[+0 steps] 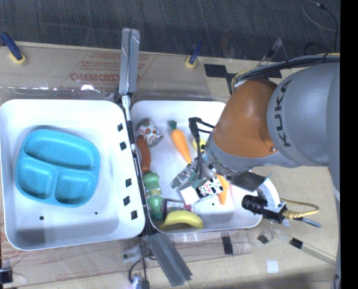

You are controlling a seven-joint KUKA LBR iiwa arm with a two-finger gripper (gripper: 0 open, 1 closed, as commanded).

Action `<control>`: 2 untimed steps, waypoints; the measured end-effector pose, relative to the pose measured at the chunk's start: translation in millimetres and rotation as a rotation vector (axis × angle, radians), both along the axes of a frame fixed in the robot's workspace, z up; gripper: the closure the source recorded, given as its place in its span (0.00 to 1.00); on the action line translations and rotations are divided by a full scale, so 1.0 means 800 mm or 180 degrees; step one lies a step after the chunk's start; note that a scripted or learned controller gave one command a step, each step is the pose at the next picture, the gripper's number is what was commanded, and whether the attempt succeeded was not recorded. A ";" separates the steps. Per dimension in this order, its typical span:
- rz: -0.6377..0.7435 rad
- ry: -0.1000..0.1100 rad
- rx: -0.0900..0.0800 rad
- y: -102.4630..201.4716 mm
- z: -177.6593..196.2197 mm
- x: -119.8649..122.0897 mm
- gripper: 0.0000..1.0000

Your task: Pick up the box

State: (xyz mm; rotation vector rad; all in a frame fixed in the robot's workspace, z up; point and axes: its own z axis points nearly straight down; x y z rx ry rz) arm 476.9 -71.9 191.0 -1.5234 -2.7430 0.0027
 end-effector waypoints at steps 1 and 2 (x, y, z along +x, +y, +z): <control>-0.0106 -0.0007 -0.0003 0.113 0.000 0.000 1.00; -0.0064 -0.0002 -0.0004 0.239 -0.087 0.001 1.00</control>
